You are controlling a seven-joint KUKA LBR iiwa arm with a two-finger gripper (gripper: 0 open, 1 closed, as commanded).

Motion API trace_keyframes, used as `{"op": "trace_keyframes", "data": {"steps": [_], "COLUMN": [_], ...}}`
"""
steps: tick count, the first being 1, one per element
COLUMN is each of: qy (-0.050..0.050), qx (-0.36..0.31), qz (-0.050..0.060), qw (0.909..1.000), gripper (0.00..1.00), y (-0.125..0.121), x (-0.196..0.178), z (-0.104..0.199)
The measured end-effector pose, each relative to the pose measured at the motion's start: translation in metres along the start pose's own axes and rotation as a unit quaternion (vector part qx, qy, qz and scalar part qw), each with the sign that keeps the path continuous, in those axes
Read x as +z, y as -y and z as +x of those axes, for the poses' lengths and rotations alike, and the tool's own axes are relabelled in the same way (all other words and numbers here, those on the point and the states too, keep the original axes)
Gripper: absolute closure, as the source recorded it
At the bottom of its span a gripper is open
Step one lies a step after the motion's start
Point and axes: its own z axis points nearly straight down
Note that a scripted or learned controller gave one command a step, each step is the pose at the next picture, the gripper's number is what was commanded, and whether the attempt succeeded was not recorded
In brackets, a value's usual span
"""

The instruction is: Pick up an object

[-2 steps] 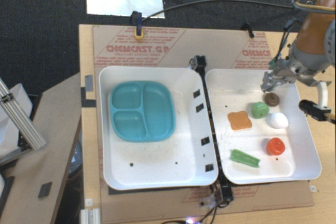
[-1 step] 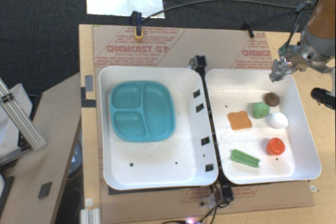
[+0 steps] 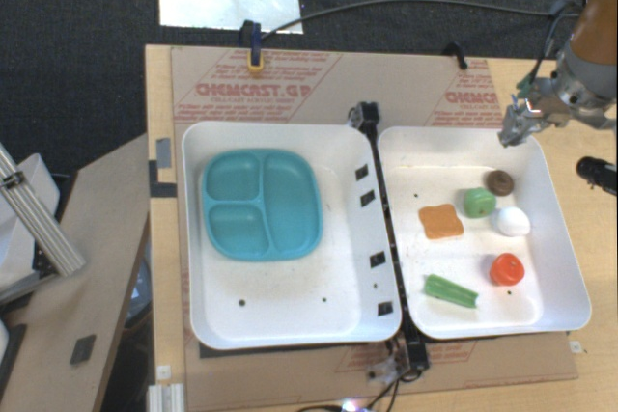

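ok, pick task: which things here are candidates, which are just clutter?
Candidates, right bin:
brown piece
green ball
white egg
orange slab
red piece
green pod

Clutter:
teal tray, left bin
blue clamp
cables

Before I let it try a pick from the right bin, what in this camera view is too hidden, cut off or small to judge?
- Gripper: small and blurred at the right bin's far corner; its finger state is unreadable.
- Arm: cut off by the right edge.
- Brown object: too small to identify; whether it touches the green object is unclear.
- Green object and white ball: so close that any gap is unreadable.
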Motion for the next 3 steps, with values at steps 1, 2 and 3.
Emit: {"op": "trace_keyframes", "data": {"steps": [1, 2, 3], "qy": [-0.001, 0.0, -0.001], "qx": [0.0, 0.0, -0.001], "qz": [0.001, 0.002, 0.003], "qw": [1.0, 1.0, 1.0], "gripper": [1.0, 1.0, 1.0], "y": [0.012, 0.033, 0.053], "x": [-0.01, -0.008, 0.001], "z": [0.049, 0.106, 0.151]}}
